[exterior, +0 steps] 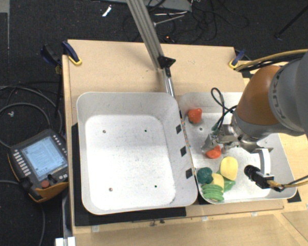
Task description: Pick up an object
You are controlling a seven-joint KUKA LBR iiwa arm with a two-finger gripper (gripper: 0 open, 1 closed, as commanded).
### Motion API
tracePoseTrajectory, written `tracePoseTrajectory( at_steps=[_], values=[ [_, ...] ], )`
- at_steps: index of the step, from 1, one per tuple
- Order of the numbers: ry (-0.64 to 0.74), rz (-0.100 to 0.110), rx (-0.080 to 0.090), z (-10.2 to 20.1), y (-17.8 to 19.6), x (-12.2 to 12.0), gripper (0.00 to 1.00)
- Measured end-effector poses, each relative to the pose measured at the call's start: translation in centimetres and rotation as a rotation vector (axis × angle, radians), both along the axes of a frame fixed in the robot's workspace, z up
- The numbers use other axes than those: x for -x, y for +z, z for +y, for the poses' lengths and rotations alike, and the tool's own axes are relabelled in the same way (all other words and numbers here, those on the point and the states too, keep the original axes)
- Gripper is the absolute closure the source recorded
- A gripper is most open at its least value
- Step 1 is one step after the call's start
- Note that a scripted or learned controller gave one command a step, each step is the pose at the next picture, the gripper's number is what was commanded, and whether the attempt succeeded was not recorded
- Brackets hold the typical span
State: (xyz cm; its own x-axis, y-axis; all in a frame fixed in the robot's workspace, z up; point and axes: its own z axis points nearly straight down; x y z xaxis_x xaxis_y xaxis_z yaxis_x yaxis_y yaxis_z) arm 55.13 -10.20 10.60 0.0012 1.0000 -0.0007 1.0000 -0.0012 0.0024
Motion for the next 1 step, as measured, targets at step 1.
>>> tracePoseTrajectory(
  at_steps=[1],
  values=[
    [0.004,-0.004,0.0,0.31,6.3,-0.25,1.0]
  ],
)
